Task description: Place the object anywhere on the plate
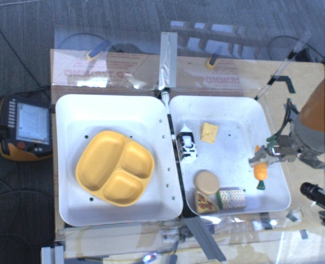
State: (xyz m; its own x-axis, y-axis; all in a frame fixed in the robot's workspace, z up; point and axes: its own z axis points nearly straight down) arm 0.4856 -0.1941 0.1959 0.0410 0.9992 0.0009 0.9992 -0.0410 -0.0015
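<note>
A yellow plate [115, 167] with three compartments lies in the left bin [69, 208]. In the right bin [237, 111] are a yellow cheese wedge [209, 132], a small black and white toy [187, 146], a tan-lidded jar [206, 190] on its side, a small can [232, 198] beside it, and an orange carrot [260, 172] with a green tip near the right wall. My gripper [269, 153] hangs over the right bin's right side, just above the carrot. I see nothing held in it.
A teach pendant [23, 128] lies on the floor left of the bins. The grey arm with its orange band [317, 114] comes in from the right. Clear plastic panels [162, 65] stand behind both bins.
</note>
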